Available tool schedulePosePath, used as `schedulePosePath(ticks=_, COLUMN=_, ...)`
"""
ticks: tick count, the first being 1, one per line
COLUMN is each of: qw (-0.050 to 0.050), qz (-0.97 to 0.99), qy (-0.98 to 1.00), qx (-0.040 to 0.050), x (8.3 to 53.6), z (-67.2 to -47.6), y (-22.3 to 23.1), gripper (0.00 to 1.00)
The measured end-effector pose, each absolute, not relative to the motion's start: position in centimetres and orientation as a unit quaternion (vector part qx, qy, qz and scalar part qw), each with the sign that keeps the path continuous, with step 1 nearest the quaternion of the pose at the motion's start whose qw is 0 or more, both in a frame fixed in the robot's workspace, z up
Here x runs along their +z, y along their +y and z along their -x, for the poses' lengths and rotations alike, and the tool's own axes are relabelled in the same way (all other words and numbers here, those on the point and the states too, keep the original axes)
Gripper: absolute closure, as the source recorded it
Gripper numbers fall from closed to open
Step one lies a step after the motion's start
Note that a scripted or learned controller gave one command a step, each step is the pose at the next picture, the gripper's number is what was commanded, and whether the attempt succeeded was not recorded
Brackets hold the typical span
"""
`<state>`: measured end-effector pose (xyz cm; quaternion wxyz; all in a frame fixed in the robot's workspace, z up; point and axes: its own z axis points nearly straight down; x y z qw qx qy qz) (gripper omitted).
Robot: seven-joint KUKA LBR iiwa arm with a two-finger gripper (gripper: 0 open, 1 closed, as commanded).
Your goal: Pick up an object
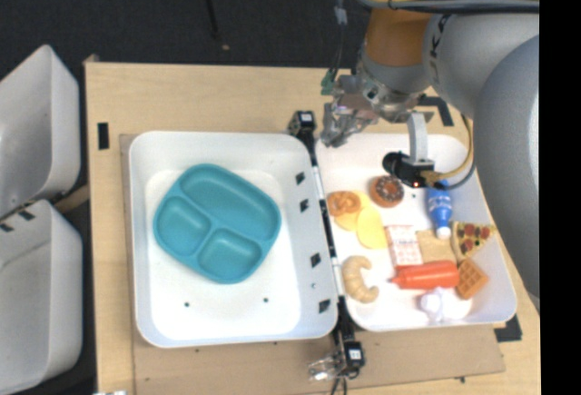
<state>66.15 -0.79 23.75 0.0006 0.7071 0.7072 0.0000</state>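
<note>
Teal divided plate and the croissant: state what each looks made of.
Teal divided plate: likely molded plastic, smooth with a soft sheen; uniform color and rounded compartment ridges suggest it. Croissant: probably a plastic or rubber toy, judging by its even tan surface and faint gloss, though the view is too coarse to be sure.

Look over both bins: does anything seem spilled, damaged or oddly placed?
Nothing stands out. The teal divided plate lies flat in the left bin; the toy foods, such as the croissant and waffle, lie within the right bin.

Grey arm (490, 48) reaching in from the right, orange band above wrist, gripper (338, 132) pointing down, raised
</note>
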Motion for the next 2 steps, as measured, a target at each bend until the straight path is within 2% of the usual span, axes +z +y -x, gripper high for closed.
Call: schedulePosePath(ticks=2, qw=0.000, qz=-0.706, qy=0.708, qx=0.0003, x=24.7, z=-66.8, y=-0.6, gripper=1.00)
